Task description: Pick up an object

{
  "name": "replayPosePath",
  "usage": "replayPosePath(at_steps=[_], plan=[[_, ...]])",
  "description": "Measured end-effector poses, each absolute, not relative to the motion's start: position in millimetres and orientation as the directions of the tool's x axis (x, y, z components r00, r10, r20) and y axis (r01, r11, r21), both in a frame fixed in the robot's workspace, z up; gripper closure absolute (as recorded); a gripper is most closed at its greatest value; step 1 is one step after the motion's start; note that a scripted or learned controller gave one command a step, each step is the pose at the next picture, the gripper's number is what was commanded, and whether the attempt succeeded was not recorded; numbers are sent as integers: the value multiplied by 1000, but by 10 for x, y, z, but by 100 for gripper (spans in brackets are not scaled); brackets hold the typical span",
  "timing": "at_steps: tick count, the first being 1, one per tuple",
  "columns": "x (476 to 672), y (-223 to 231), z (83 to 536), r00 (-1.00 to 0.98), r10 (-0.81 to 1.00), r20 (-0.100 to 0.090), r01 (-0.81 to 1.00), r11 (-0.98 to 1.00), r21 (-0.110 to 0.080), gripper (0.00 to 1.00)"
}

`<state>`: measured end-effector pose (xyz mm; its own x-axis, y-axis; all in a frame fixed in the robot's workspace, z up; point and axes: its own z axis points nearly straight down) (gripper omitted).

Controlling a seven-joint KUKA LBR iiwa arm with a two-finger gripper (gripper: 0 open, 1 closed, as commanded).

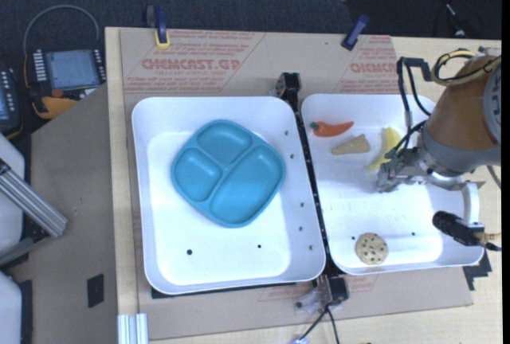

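- Gripper (388,175) low over the right bin (343,251), near its far right side; how far its fingers part cannot be told, nor any hold
- Yellow piece (390,139) just beside the gripper; tan wedge (351,146) and orange carrot (331,128) toward the far edge
- Cookie (370,248) near the front edge
- Blue divided plate (229,172) in the left bin (159,251), centred
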<state>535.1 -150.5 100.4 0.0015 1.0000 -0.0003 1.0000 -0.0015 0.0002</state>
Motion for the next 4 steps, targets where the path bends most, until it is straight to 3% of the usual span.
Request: replayPosePath(at_steps=[2, 3, 4], plan=[[5304, -1532, 2070, -1, 1000, -3, 1000, 1, 6, 100], [5314, -1533, 2232, -1, 1000, -2, 1000, 1, 4, 100], [5361, -1043, 2263, -5, 1000, 1, 1000, 5, 0, 100]])
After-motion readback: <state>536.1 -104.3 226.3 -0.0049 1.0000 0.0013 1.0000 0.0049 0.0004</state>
